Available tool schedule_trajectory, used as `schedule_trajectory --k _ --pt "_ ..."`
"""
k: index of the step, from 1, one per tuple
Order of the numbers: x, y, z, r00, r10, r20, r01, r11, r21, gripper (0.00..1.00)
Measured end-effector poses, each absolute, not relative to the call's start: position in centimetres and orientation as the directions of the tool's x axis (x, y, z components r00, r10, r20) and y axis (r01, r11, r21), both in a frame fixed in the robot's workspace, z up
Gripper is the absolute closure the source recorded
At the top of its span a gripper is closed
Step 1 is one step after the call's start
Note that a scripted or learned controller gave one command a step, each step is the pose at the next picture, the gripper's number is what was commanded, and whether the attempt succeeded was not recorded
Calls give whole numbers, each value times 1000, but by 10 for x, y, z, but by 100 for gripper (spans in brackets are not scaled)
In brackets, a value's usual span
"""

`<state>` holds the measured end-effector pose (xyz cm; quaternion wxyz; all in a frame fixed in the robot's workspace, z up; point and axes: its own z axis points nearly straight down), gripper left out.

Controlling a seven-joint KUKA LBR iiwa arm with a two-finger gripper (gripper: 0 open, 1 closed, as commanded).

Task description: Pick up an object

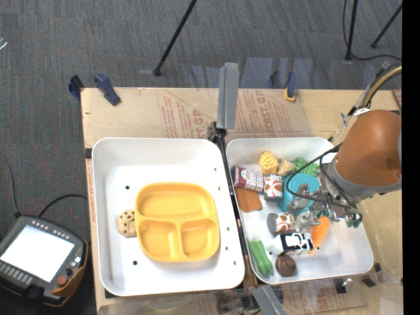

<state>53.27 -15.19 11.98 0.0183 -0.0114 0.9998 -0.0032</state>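
On the bench you've got two white bins side by side: left bin (105, 176) and right bin (354, 248). Over the right bin's right side the arm (367, 153) reaches in, orange band facing up at you, wrist bent down w/ cables looping off behind it. Its gripper (314, 209) sits low among the clutter near the teal cup (302, 184); can't tell from this angle how the tool stands or whether anything is in it.

Left bin holds a yellow divided tray (177, 222), approx. centre, w/ a cookie (126, 223) touching its left rim.

Right bin, bigger to smaller: a brown-and-white packet (257, 180) lying near the divider, brown flat piece (249, 199) just below it, green toy (260, 257) at the front-left, an orange carrot (320, 231) just beside the gripper, a black-and-white toy (296, 243) left of the carrot, a small can (282, 222) above that, yellow corn piece (268, 161) at the back, and a brown round bit (286, 265) at the front.
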Motion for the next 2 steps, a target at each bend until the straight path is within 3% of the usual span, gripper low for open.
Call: schedule_trajectory --k 1,2 --pt "510 -136 113 -994 -93 -65 -91 995 -28 100" --pt "504 -104 116 -978 -206 -38 -205 979 -17 100"
